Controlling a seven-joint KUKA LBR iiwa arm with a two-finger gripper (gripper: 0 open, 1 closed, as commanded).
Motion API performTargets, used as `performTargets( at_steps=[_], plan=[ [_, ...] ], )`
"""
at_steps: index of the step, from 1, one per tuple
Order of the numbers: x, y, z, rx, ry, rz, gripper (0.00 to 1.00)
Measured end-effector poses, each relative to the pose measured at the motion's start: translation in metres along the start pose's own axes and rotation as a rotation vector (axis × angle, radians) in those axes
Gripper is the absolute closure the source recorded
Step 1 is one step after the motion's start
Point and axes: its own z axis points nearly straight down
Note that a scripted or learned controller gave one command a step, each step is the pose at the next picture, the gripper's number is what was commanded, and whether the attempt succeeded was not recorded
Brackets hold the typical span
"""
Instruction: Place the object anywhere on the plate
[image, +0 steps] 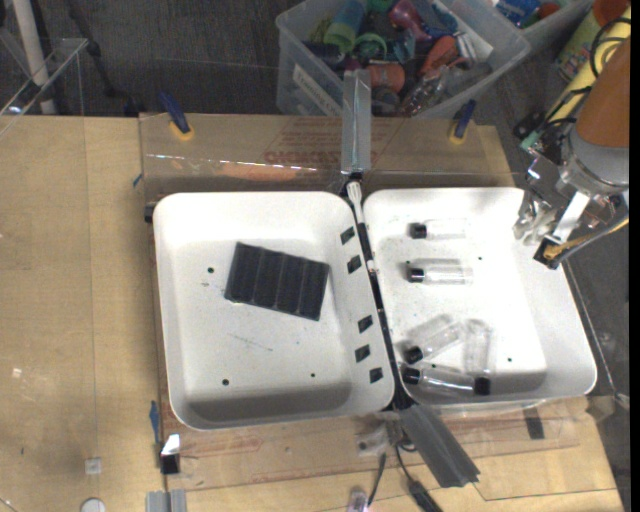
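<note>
Overhead, the gripper (548, 232) hovers over the right bin's (520, 300) far right edge, fingers spread and holding nothing. Clear vials (440, 270) lie scattered in that bin; the dark ribbed plate (277, 280) rests in the left bin (190, 330).

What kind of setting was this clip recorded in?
Most likely a robotics lab bench set up for bin-picking trials. Two white bins sit side by side on a wooden bench, a robot arm reaches in, and a crate of mixed toys waits behind.
</note>
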Motion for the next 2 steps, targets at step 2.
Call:
performTargets(
  at_steps=[2],
  plan=[
    [0.029, -0.118, -0.003, 0.002, -0.001, 0.173, 1.0]
  ],
)
